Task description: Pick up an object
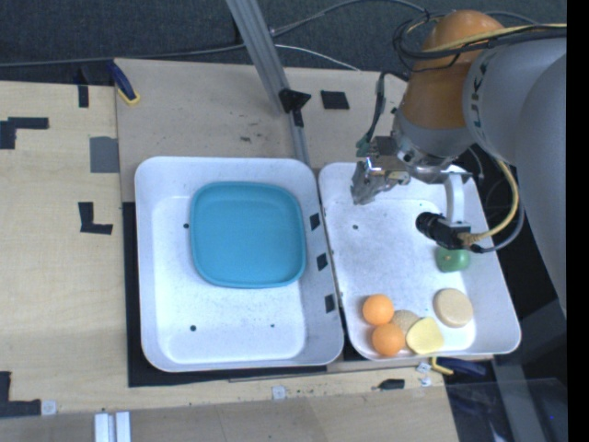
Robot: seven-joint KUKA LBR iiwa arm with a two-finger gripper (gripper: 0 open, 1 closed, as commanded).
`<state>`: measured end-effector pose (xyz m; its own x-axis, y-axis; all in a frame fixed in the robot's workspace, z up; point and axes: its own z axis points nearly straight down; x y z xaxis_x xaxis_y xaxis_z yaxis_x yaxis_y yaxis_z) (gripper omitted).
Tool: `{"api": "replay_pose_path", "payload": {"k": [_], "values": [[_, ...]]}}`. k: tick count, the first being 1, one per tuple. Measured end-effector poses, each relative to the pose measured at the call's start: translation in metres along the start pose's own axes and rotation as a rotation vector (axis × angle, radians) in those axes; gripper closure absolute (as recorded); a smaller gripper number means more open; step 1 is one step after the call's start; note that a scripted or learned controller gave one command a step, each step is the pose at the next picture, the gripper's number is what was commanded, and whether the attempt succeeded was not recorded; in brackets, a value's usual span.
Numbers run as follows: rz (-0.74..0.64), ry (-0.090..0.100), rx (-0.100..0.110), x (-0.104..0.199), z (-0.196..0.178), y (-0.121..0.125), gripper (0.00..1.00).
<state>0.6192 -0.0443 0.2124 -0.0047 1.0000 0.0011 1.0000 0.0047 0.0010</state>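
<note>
The jaws hover over the right bin (342, 247)'s far corner, grip unclear; two oranges (377, 309) lie well nearer me.

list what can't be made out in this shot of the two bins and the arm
- Gripper, camera view: too small and dark to tell the finger state.
- Green object: partly covered by the black fitting.
- Beige piece: mostly hidden behind the orange balls and yellow disc.
</note>
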Motion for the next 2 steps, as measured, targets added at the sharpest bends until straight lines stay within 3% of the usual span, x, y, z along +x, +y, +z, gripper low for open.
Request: {"api": "replay_pose_path", "payload": {"k": [2], "values": [[0.0, 0.0, 0.002, 0.105, -0.011, -0.006, 1.0]]}}
